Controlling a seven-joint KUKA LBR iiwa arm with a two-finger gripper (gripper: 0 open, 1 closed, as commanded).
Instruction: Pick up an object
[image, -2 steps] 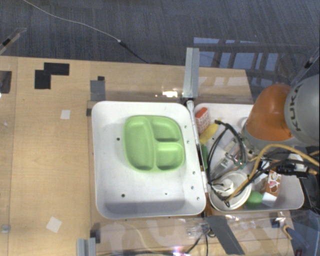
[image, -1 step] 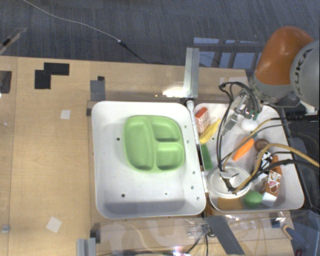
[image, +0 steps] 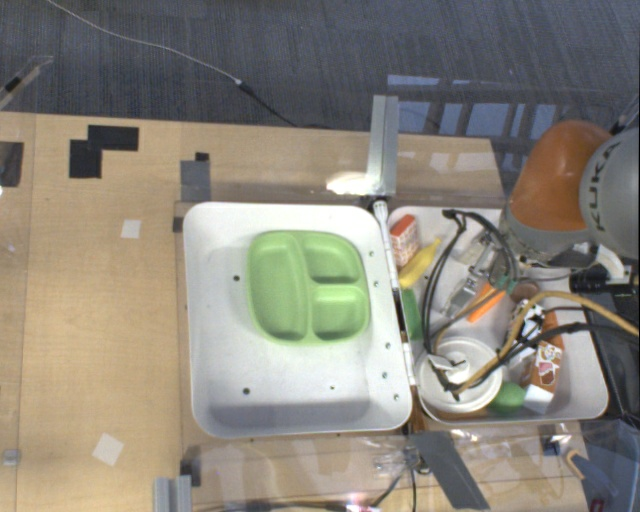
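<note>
The gripper (image: 467, 291) is low in the right bin (image: 598, 398), at the centre right of the frame, among black cables. Whether it is released or clenched cannot be told, and nothing can be seen in its hold. This looks like the reaching step, with no grasp made yet.

The likeliest object is the thin orange stick (image: 484, 303), just beside the gripper on its lower right. The next move calls for a short, well-aimed descent onto that one piece, since the clutter gives little room.

A yellow banana (image: 420, 262) and a red and white carton (image: 404, 238) lie to the gripper's upper left. A white bowl (image: 452, 378), a green piece (image: 508, 397) and a brown packet (image: 546, 364) lie below it.

The arm (image: 560, 190) comes in from the upper right, its orange band above the bin and its wrist turned downward.

The left bin (image: 215, 380) holds a green divided plate (image: 305, 285) on the table (image: 90, 330).
</note>
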